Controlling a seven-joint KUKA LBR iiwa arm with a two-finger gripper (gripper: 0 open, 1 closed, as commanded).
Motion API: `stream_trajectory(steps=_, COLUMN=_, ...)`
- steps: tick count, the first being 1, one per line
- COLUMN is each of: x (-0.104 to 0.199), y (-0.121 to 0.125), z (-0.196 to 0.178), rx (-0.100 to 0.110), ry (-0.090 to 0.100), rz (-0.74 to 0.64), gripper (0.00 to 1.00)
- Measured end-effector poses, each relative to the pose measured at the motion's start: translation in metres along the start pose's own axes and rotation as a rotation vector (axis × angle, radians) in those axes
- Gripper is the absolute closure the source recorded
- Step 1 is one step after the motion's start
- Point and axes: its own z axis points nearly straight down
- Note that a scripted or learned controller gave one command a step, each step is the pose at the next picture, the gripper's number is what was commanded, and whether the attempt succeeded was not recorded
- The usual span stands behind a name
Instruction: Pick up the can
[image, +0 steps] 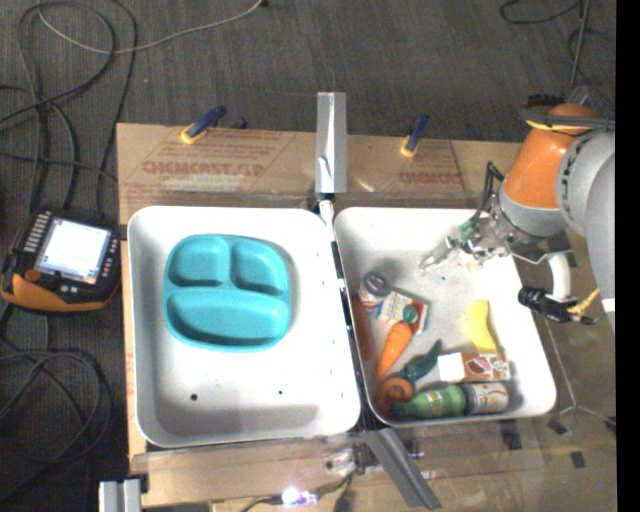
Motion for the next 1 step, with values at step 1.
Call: stream_trajectory(steps=1, x=-0.0014, y=0.0300, z=-0.0001, rx=0.017, ry=0.012, rz=0.005, gripper=0.00)
